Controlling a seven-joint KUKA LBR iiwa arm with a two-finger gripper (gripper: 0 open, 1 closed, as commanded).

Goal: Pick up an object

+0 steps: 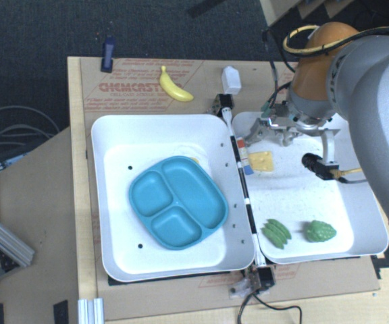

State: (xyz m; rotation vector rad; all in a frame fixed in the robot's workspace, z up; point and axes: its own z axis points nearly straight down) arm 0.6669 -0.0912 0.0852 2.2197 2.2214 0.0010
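So the gripper [275,130] hangs at about 12 o'clock in the right bin [367,238], and honestly I cannot tell whether the jaws are open or closed from here. The closest target, a yellow cracker-like piece [261,160], lies flat near the divider at 9 o'clock of that bin. Risk as I see it: it's thin and hugs the wall, so the jaws could clip the rim or skate over it. The two green leafy toys [276,233] [320,231] at 6 o'clock look easier.
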